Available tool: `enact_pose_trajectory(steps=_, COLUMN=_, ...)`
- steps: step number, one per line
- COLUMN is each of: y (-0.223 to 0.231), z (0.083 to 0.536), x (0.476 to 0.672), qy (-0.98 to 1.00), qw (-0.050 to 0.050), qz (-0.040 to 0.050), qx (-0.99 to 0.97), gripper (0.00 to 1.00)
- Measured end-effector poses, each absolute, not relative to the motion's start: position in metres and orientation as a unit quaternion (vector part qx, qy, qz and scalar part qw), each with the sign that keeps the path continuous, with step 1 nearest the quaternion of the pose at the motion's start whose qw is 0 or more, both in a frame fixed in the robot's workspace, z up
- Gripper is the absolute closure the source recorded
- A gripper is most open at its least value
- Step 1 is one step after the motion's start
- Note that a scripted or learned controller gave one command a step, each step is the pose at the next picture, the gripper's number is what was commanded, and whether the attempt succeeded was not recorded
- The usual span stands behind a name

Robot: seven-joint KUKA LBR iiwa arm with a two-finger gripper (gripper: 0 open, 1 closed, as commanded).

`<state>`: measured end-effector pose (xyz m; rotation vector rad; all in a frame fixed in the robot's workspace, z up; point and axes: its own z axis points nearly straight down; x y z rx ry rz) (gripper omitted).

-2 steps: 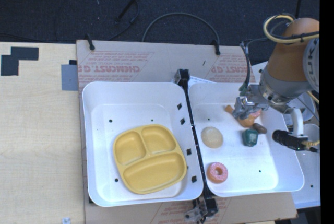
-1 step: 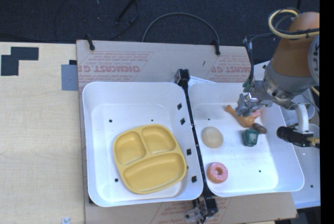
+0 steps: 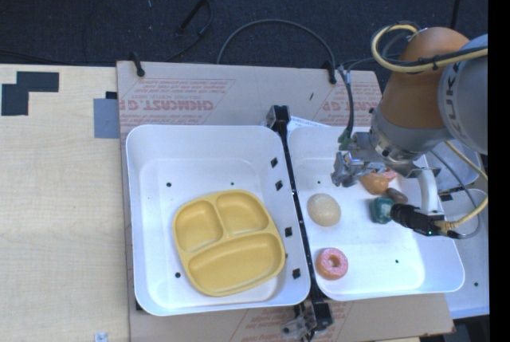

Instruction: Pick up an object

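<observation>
The right bin (image 3: 398,277) holds a pale round bun-like object (image 3: 323,209), a pink frosted donut (image 3: 331,262), an orange object (image 3: 374,182), a small brown piece (image 3: 396,195) and a teal object (image 3: 381,210). My gripper (image 3: 349,171) hangs low over the far part of this bin. It is just left of the orange object and above-right of the pale round one. The grey wrist and orange band (image 3: 422,85) rise behind it. I see nothing held in the gripper.
The left bin (image 3: 151,173) holds a yellow divided plate (image 3: 229,241). A black divider (image 3: 291,197) runs between the bins. Cables (image 3: 446,225) trail along the right bin's right side. Cardboard lies under both bins.
</observation>
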<state>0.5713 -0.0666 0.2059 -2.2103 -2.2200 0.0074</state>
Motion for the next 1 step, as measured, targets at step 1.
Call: enact_pose_trajectory(steps=1, y=-0.0228, z=0.2039, x=0.5632, qy=-0.709, qw=0.004, qz=0.0027, qx=-0.706, gripper=1.0)
